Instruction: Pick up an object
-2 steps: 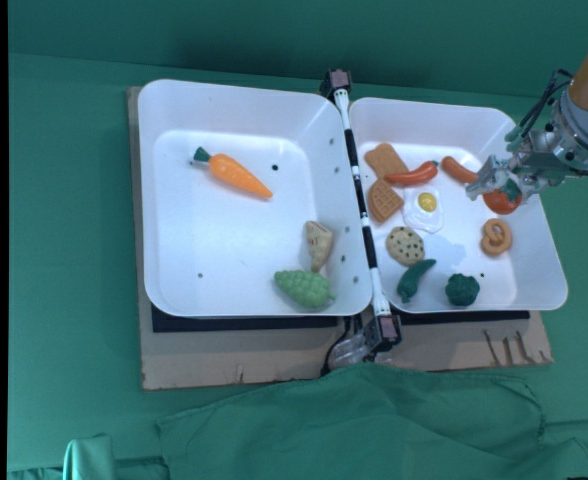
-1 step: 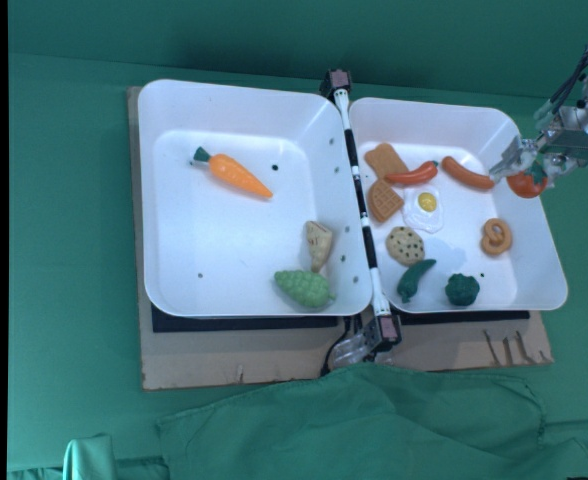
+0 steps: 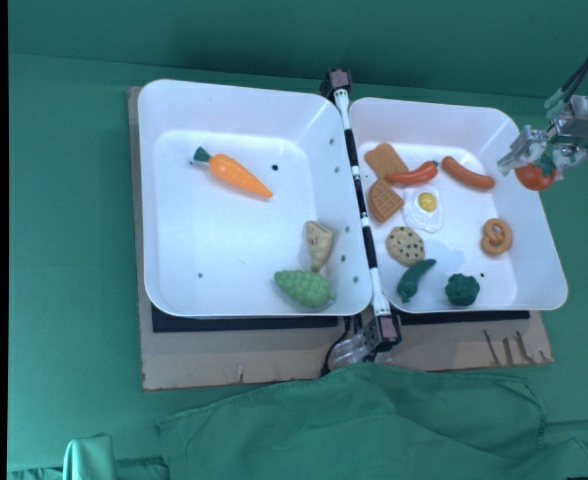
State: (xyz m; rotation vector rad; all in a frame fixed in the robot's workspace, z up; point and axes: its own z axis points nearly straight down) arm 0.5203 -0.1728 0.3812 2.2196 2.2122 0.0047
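**Gripper hanging at the right bin's far edge with a tomato at its tips**

You are looking at the gripper (image 3: 542, 160) sitting over the upper right rim of the right bin (image 3: 539, 258), and a red-orange toy tomato (image 3: 535, 176) is showing just below the fingers, apparently pinched between them. The tomato is lying directly under the fingertips, roundish, with no long axis to line up on, so your coming move is turning on whether that grip is holding as the arm is lifting.

The right bin is carrying a cracker (image 3: 385, 160), a waffle (image 3: 384, 199), a red chili (image 3: 411, 175), a sausage (image 3: 468, 174), a fried egg (image 3: 426, 207), a cookie (image 3: 405, 245), a pretzel (image 3: 495, 236), a green pepper (image 3: 413, 280) and a broccoli floret (image 3: 462, 289).

The left bin (image 3: 174, 268) is holding a carrot (image 3: 236, 174) lying aslant near its far side, plus a pale beige piece (image 3: 318, 244) and a bumpy green fruit (image 3: 303, 288) close together at its near right corner.
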